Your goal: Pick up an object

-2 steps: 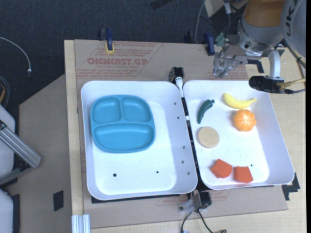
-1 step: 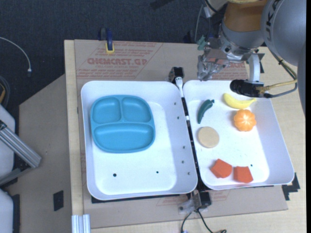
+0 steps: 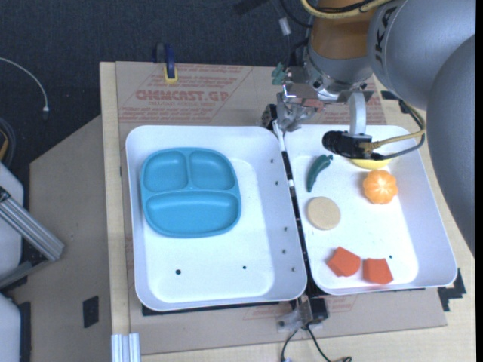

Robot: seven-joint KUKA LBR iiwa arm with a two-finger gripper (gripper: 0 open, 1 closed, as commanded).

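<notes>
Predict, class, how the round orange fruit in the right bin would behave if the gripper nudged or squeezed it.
The orange fruit looks nearly spherical, so a nudge would probably roll it across the smooth right bin. Its curved, glossy skin may slip from a two-finger pinch.

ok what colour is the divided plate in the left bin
Light blue; the divided plate shows plainly in the camera view.
</notes>
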